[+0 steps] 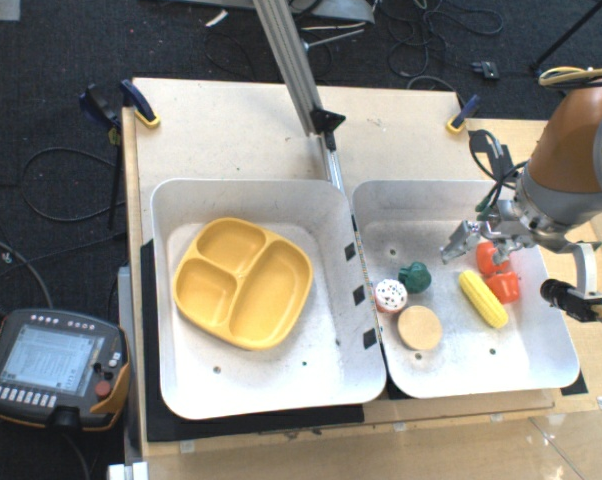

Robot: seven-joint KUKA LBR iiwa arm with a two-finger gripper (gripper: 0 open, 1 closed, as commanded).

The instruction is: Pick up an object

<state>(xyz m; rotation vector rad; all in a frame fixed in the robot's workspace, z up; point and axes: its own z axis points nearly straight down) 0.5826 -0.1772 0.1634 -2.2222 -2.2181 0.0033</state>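
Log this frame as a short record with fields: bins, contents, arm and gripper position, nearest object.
left bin: holds a yellow three-compartment plastic plate
right bin: holds a yellow corn cob toy, an orange-red toy piece, a small dark green object, a white speckled ball, a round tan wooden disc
arm: enters from the right, over the right bin's upper part
gripper: above the bin floor, nothing seen between its fingers
nearest object: orange-red toy piece, just right of the gripper

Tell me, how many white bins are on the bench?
2. The left bin holds a yellow plate; the right bin holds small toys.
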